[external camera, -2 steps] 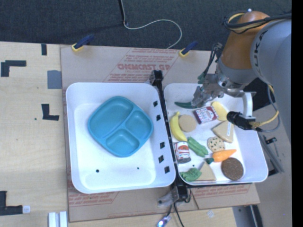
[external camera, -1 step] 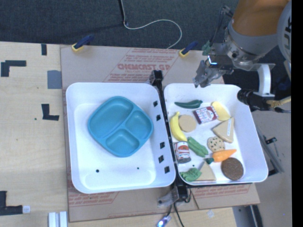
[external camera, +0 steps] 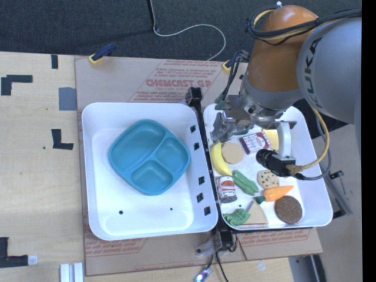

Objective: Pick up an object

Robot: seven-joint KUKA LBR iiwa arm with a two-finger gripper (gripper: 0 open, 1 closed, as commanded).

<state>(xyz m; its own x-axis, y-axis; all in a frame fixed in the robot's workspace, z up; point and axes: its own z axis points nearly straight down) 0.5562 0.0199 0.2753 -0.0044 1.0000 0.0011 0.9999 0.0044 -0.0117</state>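
The right bin [external camera: 322, 215] holds several toy foods: a yellow banana [external camera: 220, 159], a tan round disc [external camera: 232, 153], a red and white packet [external camera: 254, 141], a yellow cheese block [external camera: 271, 138], a green pea pod [external camera: 245, 181], a small can [external camera: 227, 188], a chip cookie [external camera: 266, 178], a carrot [external camera: 277, 192] and a brown patty [external camera: 288, 209]. My gripper [external camera: 226, 129] hangs low over the bin's back left part, just above the banana's upper end and the tan disc. I see nothing held in it. The arm's wrist hides the bin's back area.
A blue divided plate [external camera: 150, 156] lies in the left bin [external camera: 94, 157]. A black divider with clips [external camera: 202, 157] runs between the bins. A sandwich wedge [external camera: 256, 215] and a green leafy piece [external camera: 237, 218] lie at the right bin's front. A black cable connector [external camera: 273, 162] hangs over the right bin.
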